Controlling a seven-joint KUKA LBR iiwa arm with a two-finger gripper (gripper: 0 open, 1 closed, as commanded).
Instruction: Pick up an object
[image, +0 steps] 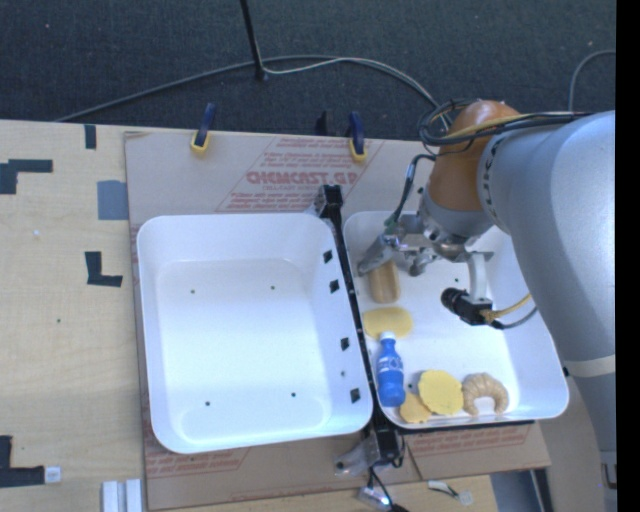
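Camera view shows the gripper (383, 262) low in the right bin (520, 350), its state unclear, touching a tan cylinder (383, 284) near the divider; blue bottle (389, 372) lies below.

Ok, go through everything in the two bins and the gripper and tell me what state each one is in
Left white bin: sitting flat.
Right white bin: holding the items.
Gripper: low in the right bin, over a tan cylinder.
Blue plastic bottle: lying down, white cap on.
Yellow round pieces: lying flat.
Tan croissant: resting, untouched.
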